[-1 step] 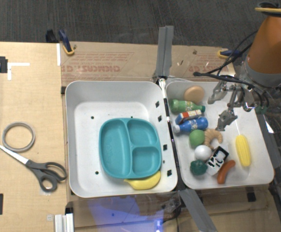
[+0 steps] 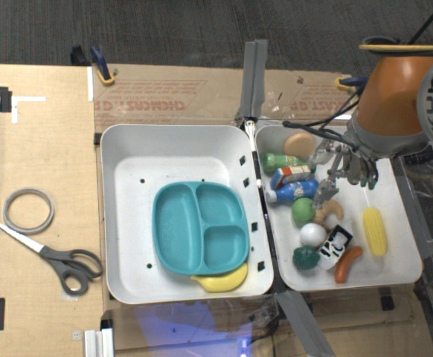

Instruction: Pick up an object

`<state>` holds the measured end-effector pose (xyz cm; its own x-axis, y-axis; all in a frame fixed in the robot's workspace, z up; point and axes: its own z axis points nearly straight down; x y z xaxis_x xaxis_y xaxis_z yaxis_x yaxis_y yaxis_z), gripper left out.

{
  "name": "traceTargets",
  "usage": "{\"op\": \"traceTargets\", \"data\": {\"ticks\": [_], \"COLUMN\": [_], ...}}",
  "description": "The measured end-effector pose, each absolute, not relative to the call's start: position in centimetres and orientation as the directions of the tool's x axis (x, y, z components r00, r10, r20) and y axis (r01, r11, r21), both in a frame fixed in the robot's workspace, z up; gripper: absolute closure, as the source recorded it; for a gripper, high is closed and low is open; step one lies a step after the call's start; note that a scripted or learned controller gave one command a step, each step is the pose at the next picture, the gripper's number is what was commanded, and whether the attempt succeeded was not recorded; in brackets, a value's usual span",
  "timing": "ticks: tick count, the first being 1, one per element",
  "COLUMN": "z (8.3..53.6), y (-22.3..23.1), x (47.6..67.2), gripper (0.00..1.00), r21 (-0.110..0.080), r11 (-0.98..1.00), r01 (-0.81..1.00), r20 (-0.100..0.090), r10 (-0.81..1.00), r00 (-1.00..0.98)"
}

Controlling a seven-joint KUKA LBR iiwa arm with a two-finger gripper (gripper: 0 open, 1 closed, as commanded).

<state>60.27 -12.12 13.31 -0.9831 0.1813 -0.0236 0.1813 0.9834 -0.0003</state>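
Beside the end effector (image 2: 328, 187) lies a blue bottle (image 2: 294, 193).

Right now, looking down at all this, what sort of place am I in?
Probably a robotics lab test bench: a robot arm reaches over two white bins of toy food, with cardboard, scissors and a tape roll beside them.

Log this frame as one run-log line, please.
phase: reach | gripper: over right bin, above toy pile | held: nothing seen | left bin: teal tray, banana
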Motion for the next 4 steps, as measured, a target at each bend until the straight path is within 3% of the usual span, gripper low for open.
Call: {"op": "traceTargets", "data": {"ticks": [1, 2, 3, 4], "z": [12.1, 9.2, 9.8, 9.3], "y": [-11.2, -10.5, -9.7, -16.6], "x": [58.4, 51.3, 48.5, 59.7], "gripper": [0.0, 0.0, 0.0, 0.0], "r21": [0.004, 0.0, 0.003, 0.0], "r11": [0.958, 0.949, 0.91, 0.889], "r01": [0.287, 0.314, 0.415, 0.457], "r20": [-0.065, -0.002, -0.03, -0.004], "r10": [0.286, 0.314, 0.415, 0.457], "r00": [-0.956, -0.949, -0.909, -0.889]}}
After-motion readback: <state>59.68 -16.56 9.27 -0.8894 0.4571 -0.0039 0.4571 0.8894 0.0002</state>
